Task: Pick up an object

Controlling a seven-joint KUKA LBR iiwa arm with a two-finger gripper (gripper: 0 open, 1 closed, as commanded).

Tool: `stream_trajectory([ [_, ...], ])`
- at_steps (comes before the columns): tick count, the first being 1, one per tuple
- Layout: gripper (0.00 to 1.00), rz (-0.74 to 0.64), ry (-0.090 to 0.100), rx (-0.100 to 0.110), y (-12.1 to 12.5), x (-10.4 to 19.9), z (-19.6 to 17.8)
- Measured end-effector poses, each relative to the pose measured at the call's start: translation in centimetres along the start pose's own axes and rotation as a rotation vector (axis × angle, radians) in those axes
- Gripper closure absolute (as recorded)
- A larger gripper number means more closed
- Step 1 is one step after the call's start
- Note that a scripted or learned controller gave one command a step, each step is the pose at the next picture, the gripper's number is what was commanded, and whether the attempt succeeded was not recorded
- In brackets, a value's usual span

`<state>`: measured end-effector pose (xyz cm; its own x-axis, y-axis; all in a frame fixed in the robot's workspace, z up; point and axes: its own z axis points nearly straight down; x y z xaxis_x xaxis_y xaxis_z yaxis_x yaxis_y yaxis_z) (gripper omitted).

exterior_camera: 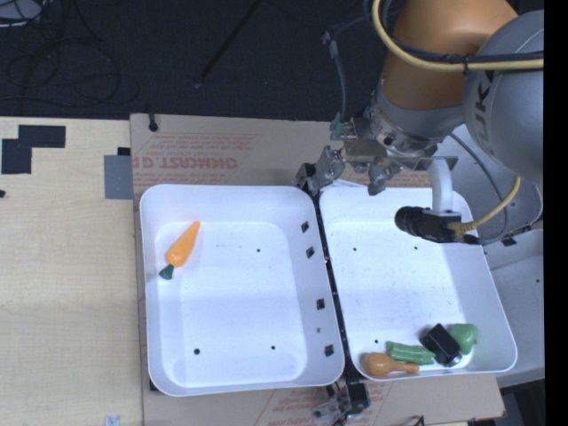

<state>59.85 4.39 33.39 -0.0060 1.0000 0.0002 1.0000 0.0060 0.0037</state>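
A toy carrot point(182, 244), orange with a dark green stub, lies in the back left corner of the left bin point(231, 318). In the right bin point(399, 282), at the front right corner, a small cluster lies together: an orange gourd-shaped piece point(388, 364), a green pod point(410, 353), a black block point(441, 344) and a light green piece point(462, 334). My gripper point(353, 174) hangs above the back rim where the two bins meet, far from all of these. Its fingers stand apart, open, with nothing between them.
A black cylindrical fitting point(428, 224) on a white bracket sticks out from the arm over the right bin's back part. The arm's grey and orange body point(444, 51) looms over the back right. Cardboard point(222, 149) lies under the bins, and a wooden bench top point(62, 282) extends left.
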Motion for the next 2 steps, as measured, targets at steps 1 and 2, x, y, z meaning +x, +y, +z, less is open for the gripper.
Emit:
stream_trajectory([
  [1, 0.0, 0.001, 0.001, 0.001, -0.7, 4.5, -5.8],
  [2, 0.0, 0.008, -0.003, 0.026, -5.0, 2.5, 9.9],
])
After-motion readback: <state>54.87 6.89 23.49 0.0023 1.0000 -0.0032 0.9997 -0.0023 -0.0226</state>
